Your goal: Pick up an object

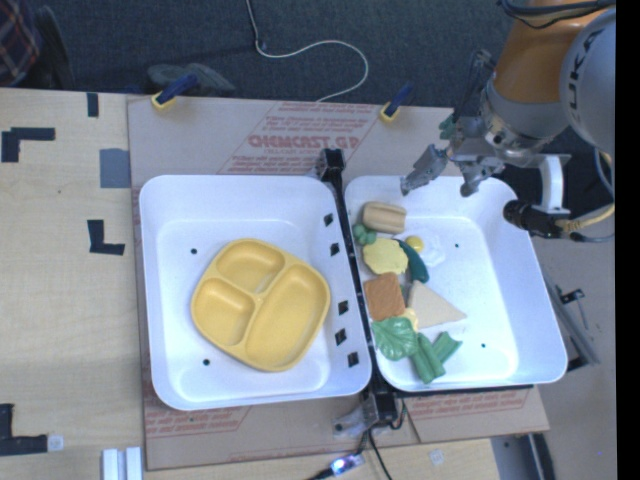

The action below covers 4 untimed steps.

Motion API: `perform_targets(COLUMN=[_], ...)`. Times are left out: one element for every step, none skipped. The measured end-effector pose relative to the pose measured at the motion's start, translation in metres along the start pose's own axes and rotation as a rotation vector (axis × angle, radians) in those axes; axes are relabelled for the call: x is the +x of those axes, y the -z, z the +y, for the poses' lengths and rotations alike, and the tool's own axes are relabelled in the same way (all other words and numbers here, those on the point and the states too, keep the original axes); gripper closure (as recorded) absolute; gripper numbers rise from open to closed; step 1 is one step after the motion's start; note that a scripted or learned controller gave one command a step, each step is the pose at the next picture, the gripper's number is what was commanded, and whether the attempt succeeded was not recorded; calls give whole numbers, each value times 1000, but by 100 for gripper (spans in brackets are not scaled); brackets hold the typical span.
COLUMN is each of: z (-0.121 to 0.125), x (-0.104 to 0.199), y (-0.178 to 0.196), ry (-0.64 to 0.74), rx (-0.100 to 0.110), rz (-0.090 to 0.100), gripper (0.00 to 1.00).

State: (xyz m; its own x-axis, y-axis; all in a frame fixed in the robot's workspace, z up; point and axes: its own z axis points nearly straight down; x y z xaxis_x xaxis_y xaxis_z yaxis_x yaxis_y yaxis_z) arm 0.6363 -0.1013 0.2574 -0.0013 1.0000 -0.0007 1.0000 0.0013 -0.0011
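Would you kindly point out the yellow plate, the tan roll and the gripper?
yellow plate (262, 304), camera view, central ridge.
tan roll (384, 216), camera view, its middle.
gripper (440, 176), camera view, between the fingertips.

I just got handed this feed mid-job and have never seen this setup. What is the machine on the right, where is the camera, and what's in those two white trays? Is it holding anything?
The machine is a robot arm, grey with an orange band, reaching in from the right. At its end is a two-finger gripper, open and holding nothing, hovering over the back edge of the right bin.

The single camera is fixed above the bench, looking down at a slant.

The left bin holds a yellow divided plate. The right bin holds toy food bunched along its left side: a tan roll, a yellow piece, a brown square, a pale wedge and green pieces at the front.
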Motion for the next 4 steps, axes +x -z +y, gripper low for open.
perform_targets(z=[6,8,8,9], x=[-3,4,1,-2], y=[-45,-107,-148,-170], ry=[0,1,-1,-2], rx=[3,3,-1,-6], rz=[0,0,0,-7], gripper=[0,0,0,0])
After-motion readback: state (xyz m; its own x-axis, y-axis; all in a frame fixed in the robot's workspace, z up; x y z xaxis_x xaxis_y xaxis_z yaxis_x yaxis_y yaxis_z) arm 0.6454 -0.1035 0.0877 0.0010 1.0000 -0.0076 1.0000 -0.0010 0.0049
